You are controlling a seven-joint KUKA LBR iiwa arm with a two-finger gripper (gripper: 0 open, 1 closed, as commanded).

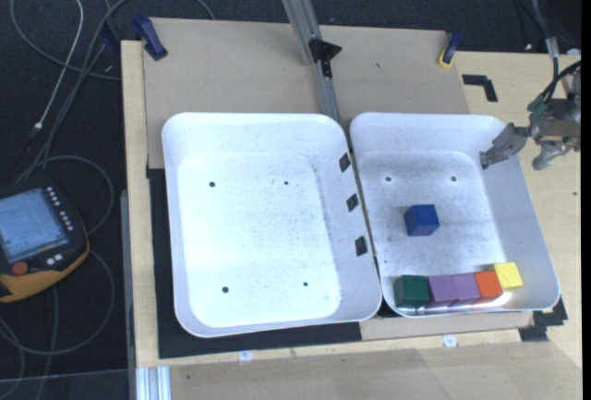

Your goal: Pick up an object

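Nothing is lifted yet, we judge: the blue cube (pixel 422 220) sits mid right bin (pixel 517 204) (four blocks line its 6 o'clock wall). At 2 o'clock the end effector (pixel 520 149) hovers, its grip state unclear to us.

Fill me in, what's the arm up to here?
It's a pick attempt, with nothing picked yet. The gripper sits at the right bin's upper right rim, with nothing visible between its fingers. A blue cube sits alone mid-bin. Along the near wall runs a row of green, purple, orange and yellow blocks. The left bin sits alongside.
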